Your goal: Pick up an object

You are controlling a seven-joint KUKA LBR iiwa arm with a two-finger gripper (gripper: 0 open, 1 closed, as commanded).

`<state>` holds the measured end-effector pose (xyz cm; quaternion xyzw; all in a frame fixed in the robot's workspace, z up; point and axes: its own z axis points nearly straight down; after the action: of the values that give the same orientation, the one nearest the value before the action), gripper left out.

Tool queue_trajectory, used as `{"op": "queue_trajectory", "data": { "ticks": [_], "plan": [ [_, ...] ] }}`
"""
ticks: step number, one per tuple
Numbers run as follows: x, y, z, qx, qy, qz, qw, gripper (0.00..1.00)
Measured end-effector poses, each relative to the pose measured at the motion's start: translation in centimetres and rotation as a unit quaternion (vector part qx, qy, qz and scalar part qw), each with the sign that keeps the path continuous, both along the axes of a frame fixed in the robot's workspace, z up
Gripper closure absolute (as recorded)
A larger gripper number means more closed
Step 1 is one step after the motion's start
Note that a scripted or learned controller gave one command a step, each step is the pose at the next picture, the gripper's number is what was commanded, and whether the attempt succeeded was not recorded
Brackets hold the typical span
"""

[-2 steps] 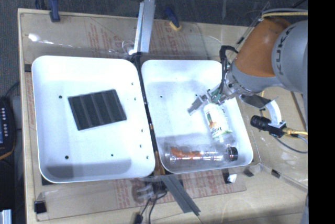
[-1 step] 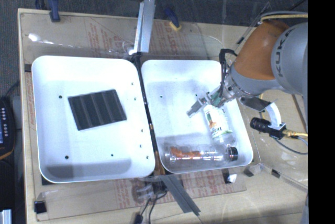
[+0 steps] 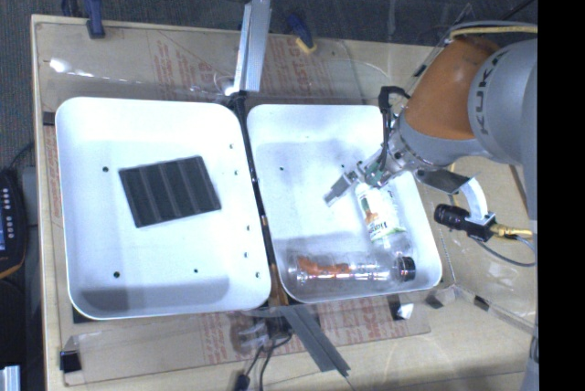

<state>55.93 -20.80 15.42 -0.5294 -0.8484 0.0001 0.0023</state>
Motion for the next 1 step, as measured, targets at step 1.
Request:
{"op": "queue_trajectory", "data": {
  "ticks": [1],
  "plan": [
    [-0.61, -0.02, 1.14, -0.0004, -0.001, 0.003, 1.0, 0.0]
  ]
}}
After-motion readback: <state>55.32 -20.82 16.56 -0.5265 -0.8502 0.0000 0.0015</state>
